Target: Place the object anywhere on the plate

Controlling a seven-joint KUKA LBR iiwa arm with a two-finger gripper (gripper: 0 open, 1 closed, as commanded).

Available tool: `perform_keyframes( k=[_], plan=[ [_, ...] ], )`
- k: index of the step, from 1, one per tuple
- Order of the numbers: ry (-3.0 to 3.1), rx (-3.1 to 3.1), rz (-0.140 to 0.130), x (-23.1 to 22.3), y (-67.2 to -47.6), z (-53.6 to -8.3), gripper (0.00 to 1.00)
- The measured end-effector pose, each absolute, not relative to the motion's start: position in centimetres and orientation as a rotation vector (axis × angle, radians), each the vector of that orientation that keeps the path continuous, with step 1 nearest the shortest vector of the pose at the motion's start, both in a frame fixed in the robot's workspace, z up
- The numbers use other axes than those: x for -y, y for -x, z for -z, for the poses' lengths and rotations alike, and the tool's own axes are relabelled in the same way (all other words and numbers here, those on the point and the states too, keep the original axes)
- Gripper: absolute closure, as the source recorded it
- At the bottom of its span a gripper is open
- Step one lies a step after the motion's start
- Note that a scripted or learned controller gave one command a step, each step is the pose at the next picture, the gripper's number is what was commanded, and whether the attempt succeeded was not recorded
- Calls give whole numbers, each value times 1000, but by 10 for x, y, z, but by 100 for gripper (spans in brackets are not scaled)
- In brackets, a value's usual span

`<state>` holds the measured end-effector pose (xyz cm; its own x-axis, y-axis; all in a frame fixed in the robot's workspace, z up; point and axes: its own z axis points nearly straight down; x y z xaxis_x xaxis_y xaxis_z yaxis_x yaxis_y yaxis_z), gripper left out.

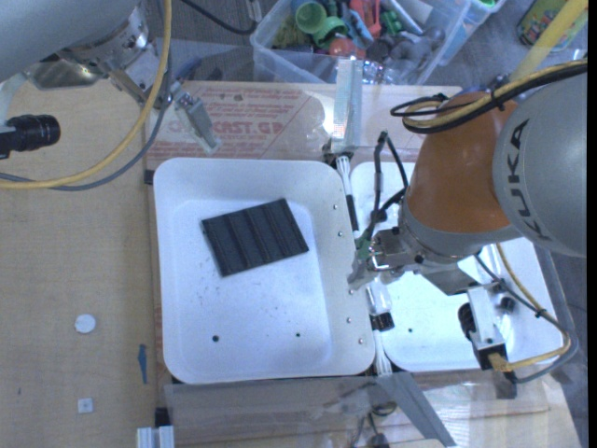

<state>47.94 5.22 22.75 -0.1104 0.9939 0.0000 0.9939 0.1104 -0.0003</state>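
The plate (pixel 255 236) is a dark grey ribbed rectangle lying flat in the upper middle of the left bin (pixel 177 278), with nothing on it. The arm's orange band (pixel 457 180) and grey wrist hang over the right bin (pixel 420 329) and cover most of its floor. The gripper (pixel 396 261) points down under the wrist at the right bin's left edge, close to the divider between the bins. Whatever lies under the arm is hidden.
A clear tub of colourful toys (pixel 373 17) stands behind the bins, with a printed cardboard sheet (pixel 242 124) in front of it. Yellow and black cables (pixel 121 147) loop at the upper left. A small white disc (pixel 85 323) lies on the bench at the left.
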Motion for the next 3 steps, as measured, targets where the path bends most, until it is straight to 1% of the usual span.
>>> perform_keyframes(
  k=[1, 2, 3],
  plan=[
    [1814, 2559, -5, -159, -484, -177, 100],
    [2758, 1505, -4, -196, -478, -156, 100],
    [2529, 1857, -10, -225, -478, -128, 100]
  ],
)
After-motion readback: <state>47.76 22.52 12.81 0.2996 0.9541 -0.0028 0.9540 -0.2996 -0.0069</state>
